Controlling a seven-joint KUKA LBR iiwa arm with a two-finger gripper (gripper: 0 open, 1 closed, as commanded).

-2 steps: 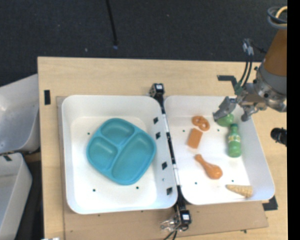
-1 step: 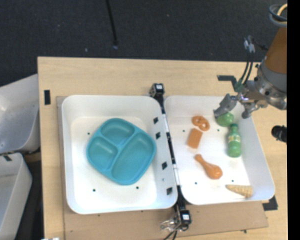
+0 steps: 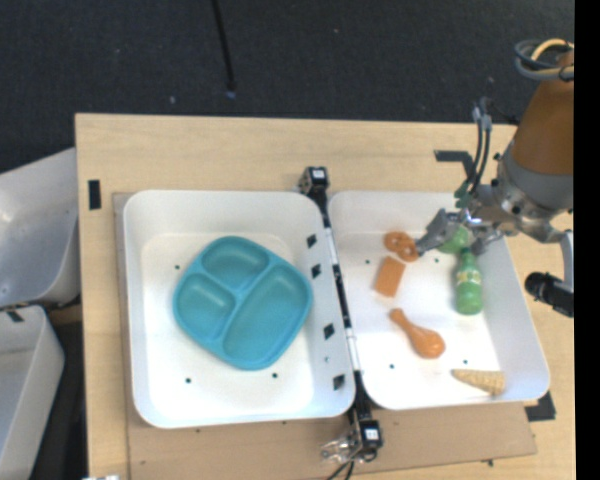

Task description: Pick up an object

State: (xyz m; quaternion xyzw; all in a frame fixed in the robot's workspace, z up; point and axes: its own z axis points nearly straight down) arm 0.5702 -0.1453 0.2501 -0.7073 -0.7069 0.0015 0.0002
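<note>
My gripper [image 3: 456, 230] hangs low over the back of the right bin [image 3: 510, 338], directly above the top end of a green bottle [image 3: 468, 286] lying there. A small orange round piece [image 3: 400, 243] sits just left of the gripper. An orange block [image 3: 388, 276] lies below that piece. Nearer the front are an orange drumstick-shaped toy [image 3: 418, 333] and a tan cone [image 3: 478, 379]. The bottle's upper end is partly hidden by the gripper.
The left bin [image 3: 140, 368] bears a blue divided plate [image 3: 242, 301]. A black-clipped divider [image 3: 332, 288] runs between the bins. The arm's orange band [image 3: 546, 128] stands over the bench's right edge. A white container [image 3: 25, 238] sits off the bench's left side.
</note>
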